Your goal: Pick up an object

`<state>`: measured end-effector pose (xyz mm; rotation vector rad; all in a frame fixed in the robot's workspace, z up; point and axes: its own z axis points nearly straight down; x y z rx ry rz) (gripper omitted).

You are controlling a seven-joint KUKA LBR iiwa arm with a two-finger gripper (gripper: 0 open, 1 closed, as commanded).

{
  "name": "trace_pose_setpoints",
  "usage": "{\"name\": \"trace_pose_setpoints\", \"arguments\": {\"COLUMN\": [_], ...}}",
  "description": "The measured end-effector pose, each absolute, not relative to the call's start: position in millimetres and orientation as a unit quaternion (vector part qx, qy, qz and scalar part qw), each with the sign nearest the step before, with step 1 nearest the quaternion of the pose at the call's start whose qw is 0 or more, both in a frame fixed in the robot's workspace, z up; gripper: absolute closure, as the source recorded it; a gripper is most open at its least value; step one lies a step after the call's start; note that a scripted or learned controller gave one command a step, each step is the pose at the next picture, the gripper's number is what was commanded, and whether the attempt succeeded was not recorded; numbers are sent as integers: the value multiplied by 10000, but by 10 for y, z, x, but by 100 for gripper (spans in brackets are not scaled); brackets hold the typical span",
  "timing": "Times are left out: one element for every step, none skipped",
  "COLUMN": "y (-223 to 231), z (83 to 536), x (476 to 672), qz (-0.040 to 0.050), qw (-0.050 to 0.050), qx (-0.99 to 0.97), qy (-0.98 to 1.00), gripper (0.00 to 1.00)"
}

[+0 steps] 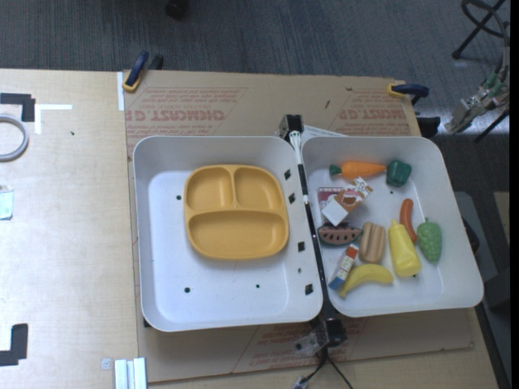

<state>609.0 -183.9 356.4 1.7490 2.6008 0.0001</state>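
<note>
Two shallow white bins sat side by side on a cardboard sheet (186, 104) laid over the wooden surface (65, 258). The left bin (162, 298) held a yellow divided plate (237, 211) with three compartments, lying flat toward the bin's far half.

The things to pick from were all in the right bin (454, 217) — a scatter of toy foods. An orange carrot (362, 169) lay along the far wall, with a dark green pepper (398, 173) just beside its right end. Below the carrot a white box (335, 211) was tilted among some small printed pieces too jumbled to name. A dark wedge-shaped slice (339, 234) lay near the shared wall, a tan bread roll (373, 241) just to its right. A yellow banana (366, 277) curved along the near wall, and a small red-and-white carton (349, 259) stood touching its left end. A long yellow piece (403, 250) lay right of the roll, a thin red-orange chilli (406, 215) above it, and a lumpy green piece (429, 240) just beside both.

Blue-and-yellow clamps (136, 70) gripped the cardboard's far corners — one at each end.
</note>
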Motion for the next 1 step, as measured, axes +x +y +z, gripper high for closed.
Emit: {"name": "trace_pose_setpoints", "arguments": {"y": [-1843], "z": [3661], "x": [6099], "qz": [0], "qw": [53], "qx": [5575], "qy": [8302], "gripper": [100]}}
